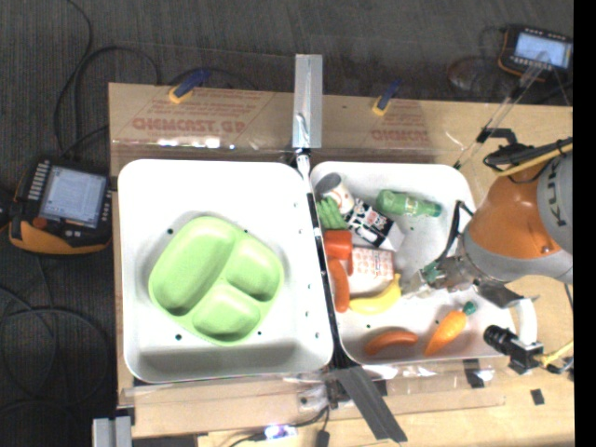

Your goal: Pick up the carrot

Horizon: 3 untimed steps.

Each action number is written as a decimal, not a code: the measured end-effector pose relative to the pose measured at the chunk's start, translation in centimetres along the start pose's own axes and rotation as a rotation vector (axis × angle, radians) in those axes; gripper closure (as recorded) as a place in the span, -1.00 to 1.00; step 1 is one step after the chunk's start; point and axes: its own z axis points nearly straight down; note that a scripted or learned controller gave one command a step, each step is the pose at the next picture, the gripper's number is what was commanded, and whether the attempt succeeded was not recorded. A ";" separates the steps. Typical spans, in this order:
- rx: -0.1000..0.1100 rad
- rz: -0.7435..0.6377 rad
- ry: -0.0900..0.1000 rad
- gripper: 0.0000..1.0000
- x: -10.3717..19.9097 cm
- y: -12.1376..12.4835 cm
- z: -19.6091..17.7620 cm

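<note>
The arm (521, 240) is grey with a rounded orange band. Black lettering marks its grey shell at the right edge.

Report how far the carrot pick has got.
Done: the arm has reached in over the right bin. In hand: nothing visibly; the hand sits above and to the left of the carrot, which lies on the bin floor beside the banana. Left: lowering onto the carrot, closing on it and lifting it out.
</note>
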 end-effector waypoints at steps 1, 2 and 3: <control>0.021 -0.152 0.016 1.00 -2.0 1.8 -7.0; 0.008 -0.696 0.009 1.00 1.7 -0.5 0.2; -0.004 -0.965 0.011 1.00 -2.4 -1.2 0.1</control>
